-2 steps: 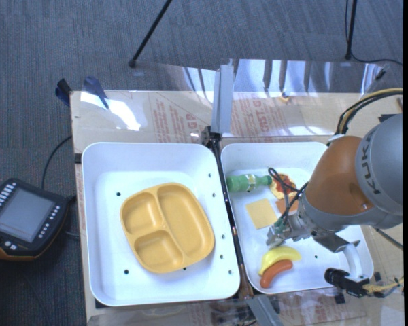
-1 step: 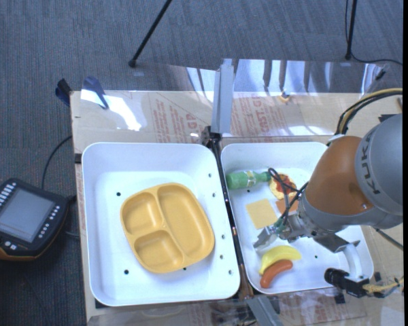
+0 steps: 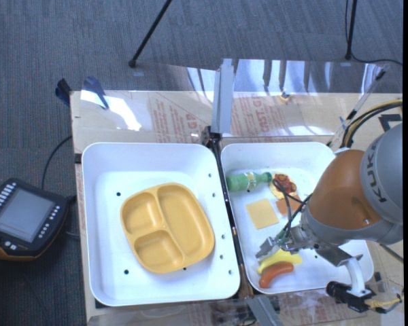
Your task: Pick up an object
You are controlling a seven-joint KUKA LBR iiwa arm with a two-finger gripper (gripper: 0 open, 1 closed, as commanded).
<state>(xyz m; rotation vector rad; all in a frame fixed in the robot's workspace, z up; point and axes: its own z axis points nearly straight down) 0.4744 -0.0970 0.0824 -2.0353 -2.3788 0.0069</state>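
In the right bin [image 3: 326, 156] lie a green bottle [image 3: 247, 180], a flat yellow cheese slice [image 3: 262, 213], a small red-brown piece [image 3: 283, 183], a yellow banana-like piece [image 3: 280, 259] and a red sausage [image 3: 277, 274]. My gripper [image 3: 272, 245] hangs low over the bin's front part, just above the yellow piece and below the cheese slice. Nothing shows between its fingers. The arm's orange band [image 3: 343, 192] covers the bin's right side.
The left bin [image 3: 98, 182] holds a yellow three-compartment plate [image 3: 166, 227]. A metal post [image 3: 222, 100] stands behind the gap between the bins. A teach pendant [image 3: 20, 216] lies on the floor at the left.
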